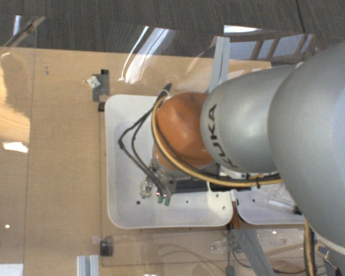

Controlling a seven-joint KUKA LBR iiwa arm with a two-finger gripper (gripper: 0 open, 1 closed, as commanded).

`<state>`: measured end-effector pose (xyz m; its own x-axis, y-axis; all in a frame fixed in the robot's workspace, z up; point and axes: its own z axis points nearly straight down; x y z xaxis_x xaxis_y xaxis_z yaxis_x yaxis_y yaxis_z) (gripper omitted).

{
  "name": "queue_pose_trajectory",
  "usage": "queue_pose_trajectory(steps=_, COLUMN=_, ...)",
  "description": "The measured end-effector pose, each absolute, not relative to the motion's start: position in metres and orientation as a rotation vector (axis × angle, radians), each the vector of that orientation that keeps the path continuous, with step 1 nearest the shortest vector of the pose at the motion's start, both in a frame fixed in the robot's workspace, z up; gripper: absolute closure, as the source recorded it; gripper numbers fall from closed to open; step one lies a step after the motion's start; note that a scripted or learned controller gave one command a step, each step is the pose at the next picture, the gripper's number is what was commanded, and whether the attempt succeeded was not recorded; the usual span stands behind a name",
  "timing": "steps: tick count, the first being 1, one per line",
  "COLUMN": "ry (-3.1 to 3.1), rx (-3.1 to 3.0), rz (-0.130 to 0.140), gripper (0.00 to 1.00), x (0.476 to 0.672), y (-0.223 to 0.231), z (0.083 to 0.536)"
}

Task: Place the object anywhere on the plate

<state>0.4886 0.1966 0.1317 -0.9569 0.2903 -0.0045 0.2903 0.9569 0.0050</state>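
Worktop (52,154): a pale wooden surface is seen across the left and middle of the view, with bright patches of reflected light on its far left.
Small bracket (100,88): a dark fitting is seen on the worktop just beyond the far left corner of the left bin.
Dark block (106,246): a small dark piece is seen on the worktop just beside the near left corner of the left bin.
Left bin (121,165): a shallow white tray with rounded corners is laid on the worktop; its left part and near edge are bare, and the rest is covered by the arm.
Cables (132,137): dark leads are looped over the left bin from the wrist down towards the claw.
Claw (158,194): it is held low over the near middle of the left bin, beneath the orange band; whether it is spread or pressed together cannot be told, and nothing is seen in it.
Orange band (181,134): a rounded orange section is seen above the wrist, ringed by a yellow cable.
Arm (276,125): the large grey body is seen entering from the right, and much of both bins is hidden by it.
Right bin (264,209): a small near portion of white tray is seen under the arm.
Object and plate: their place cannot be told.
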Motion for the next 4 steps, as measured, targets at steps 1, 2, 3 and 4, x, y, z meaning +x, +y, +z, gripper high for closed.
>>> queue_pose_trajectory(steps=1, ry=3.124, rx=0.054, rz=0.016, gripper=1.0, x=0.492, y=0.157, z=0.092)
queue_pose_trajectory(steps=2, ry=3.125, rx=-0.194, rz=0.007, gripper=1.0, x=0.545, y=0.174, z=0.206)
queue_pose_trajectory(steps=3, ry=3.131, rx=0.093, rz=0.008, gripper=1.0, x=0.618, y=0.212, z=0.234)
queue_pose_trajectory(steps=4, ry=2.994, rx=0.94, rz=0.005, gripper=1.0, x=0.65, y=0.224, z=0.156)
